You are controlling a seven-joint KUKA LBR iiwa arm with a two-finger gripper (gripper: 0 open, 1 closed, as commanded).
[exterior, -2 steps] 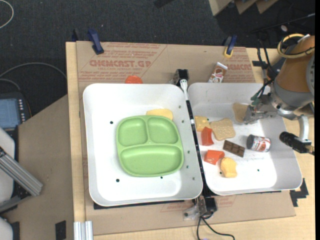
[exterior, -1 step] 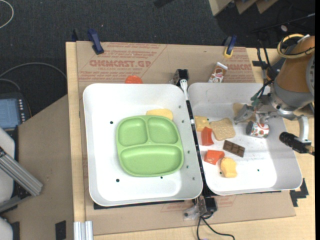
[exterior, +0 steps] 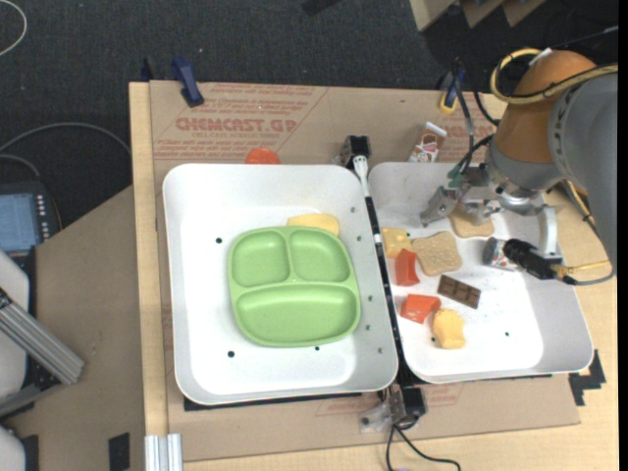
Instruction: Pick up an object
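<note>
White plastic bins sit side by side on my surface (exterior: pixel 157 263). My pincer (exterior: pixel 461 202) hangs low over the far part of the right bin (exterior: pixel 564 346), and from this angle I cannot tell how it stands, nor whether anything is in it. Just beside it toward the near side lies a tan slice of toast (exterior: pixel 438 254), with a paler bread piece (exterior: pixel 473 222) partly under my wrist. Along the bin's left wall I see a small yellow piece (exterior: pixel 394 239) and an orange-red block (exterior: pixel 405 268); nearer the front lie a red-orange wedge (exterior: pixel 420 308), a yellow lump (exterior: pixel 449 329) touching it or nearly so, and a brown chocolate bar (exterior: pixel 458 291) toward the middle. The left bin (exterior: pixel 196 361) holds a green divided plate (exterior: pixel 292 286), with a pale yellow piece (exterior: pixel 314 224) against its far rim.
</note>
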